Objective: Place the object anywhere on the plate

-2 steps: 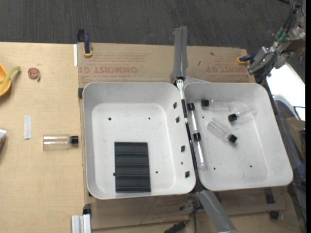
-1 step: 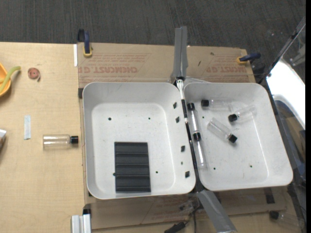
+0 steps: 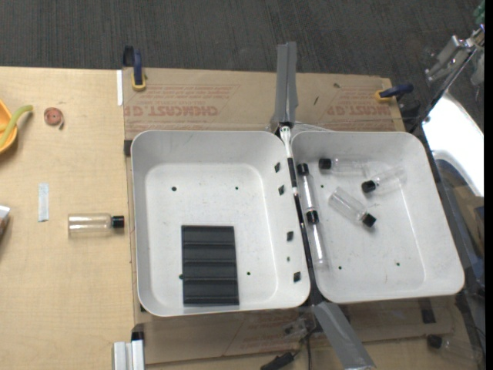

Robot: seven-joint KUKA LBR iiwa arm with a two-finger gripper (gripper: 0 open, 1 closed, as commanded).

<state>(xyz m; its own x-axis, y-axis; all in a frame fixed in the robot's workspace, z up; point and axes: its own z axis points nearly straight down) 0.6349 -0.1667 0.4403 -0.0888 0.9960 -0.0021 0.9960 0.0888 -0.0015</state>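
A black ribbed plate lies flat on the floor of the left bin, near its front edge. In the right bin lie several clear vials with black caps. One vial is at the back and another lies just right of it. A third vial rests near the middle on a slant. Two more vials lie end to end along the bin's left wall.
A spare clear vial lies on the wooden bench left of the bins. An orange object and a small red disc sit at the far left. Clamps hold the cardboard behind the bins.
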